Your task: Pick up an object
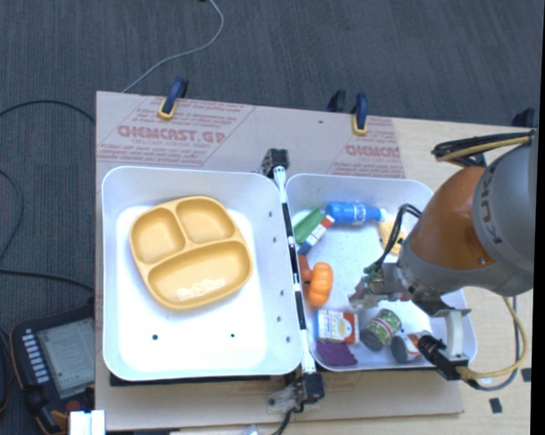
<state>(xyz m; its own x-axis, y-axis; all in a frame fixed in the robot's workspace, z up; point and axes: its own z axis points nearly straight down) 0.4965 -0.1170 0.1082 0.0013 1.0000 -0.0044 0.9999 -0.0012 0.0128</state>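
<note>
Hovering beside the orange pumpkin (320, 283), your gripper (370, 293) has the green can (381, 328) just below-right; finger spread unclear.

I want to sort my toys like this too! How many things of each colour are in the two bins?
Yellow divided plastic plate: 1
Blue plastic bottle: 1
Green marker-like stick: 1
Orange toy pumpkin: 1
Red-and-white small carton: 1
Purple grape bunch: 1
Green-labelled small can: 1
Total: 7, more may hide under the arm.
</note>
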